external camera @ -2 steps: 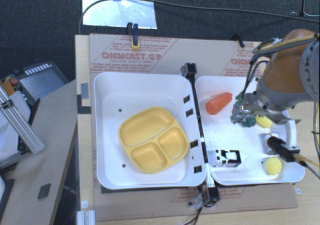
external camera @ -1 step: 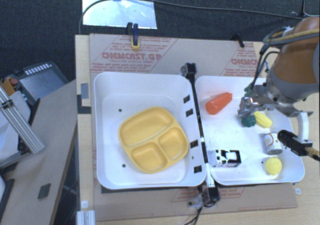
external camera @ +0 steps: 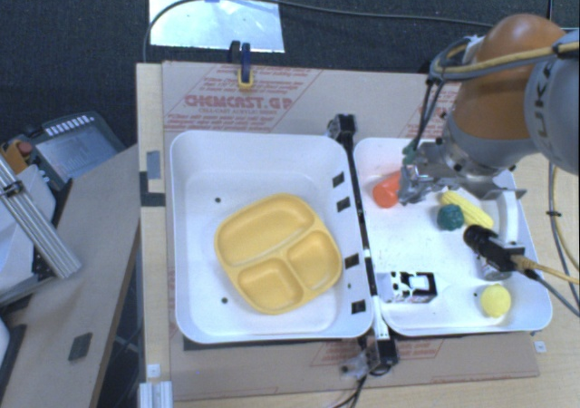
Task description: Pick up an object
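Stock, nearest first: one yellow ball and one black-and-white block in the right bin; one yellow divided tray in the left bin; then one teal ball, one corn cob and one orange piece, right bin again. Hand low at that bin's far side, just beside the orange piece; spread or closed, cannot tell. Pick judged not yet made: all six items lie in the bins, lift outstanding.

Small rounded orange object lying in right bin, near its far left corner.
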`<state>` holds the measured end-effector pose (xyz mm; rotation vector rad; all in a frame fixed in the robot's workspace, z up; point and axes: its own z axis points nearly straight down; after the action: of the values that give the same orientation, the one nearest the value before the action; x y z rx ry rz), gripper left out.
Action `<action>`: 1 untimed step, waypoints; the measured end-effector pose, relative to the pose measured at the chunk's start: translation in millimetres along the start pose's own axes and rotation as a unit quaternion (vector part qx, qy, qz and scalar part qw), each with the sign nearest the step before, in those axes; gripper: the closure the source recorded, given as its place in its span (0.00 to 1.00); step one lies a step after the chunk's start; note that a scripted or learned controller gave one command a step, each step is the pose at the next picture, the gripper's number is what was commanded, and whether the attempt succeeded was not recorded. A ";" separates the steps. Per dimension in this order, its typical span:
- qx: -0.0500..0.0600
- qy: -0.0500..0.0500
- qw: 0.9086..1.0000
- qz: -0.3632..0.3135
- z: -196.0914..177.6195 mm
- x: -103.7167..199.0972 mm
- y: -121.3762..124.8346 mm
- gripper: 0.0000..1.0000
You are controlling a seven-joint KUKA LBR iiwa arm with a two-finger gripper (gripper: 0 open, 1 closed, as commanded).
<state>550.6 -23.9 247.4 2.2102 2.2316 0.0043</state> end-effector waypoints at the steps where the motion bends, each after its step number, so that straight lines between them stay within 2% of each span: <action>1: 0.001 0.000 1.000 0.000 14.8 50.2 8.7 1.00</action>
<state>558.9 26.4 232.7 2.2119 2.2321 0.0023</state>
